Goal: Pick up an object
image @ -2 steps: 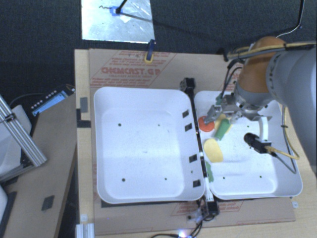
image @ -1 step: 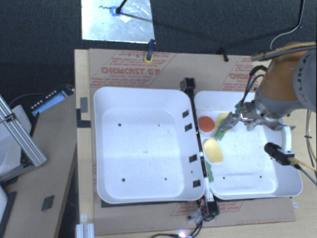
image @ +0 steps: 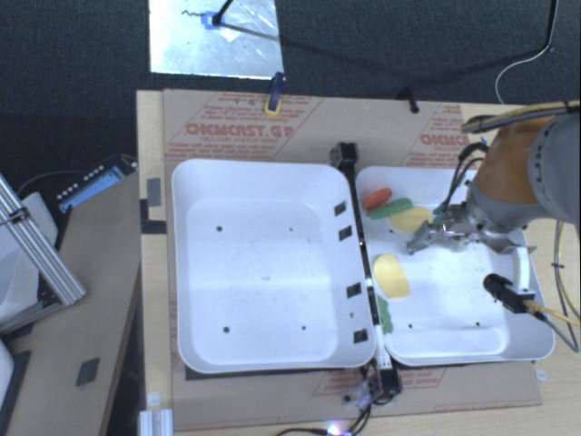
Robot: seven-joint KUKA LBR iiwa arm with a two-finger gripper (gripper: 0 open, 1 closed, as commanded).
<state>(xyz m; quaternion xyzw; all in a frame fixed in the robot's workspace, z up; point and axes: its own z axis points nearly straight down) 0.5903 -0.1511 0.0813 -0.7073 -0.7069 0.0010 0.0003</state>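
Hand (image: pixel 425 240), grip unclear, hovers in right bin (image: pixel 472 334) near yellow piece (image: pixel 391 275), orange piece (image: pixel 378 196).

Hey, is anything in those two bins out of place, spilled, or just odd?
Nothing looks spilled or damaged. The one oddity is a small green object in the right bin, pressed against the divider wall between the bins, apart from the others. The yellow object and red object lie loose near the claw.

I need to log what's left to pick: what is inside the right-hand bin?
The right-hand bin holds a red piece, a green piece, two yellow pieces and a dark green bit. The pincer and arm cover part of the floor.
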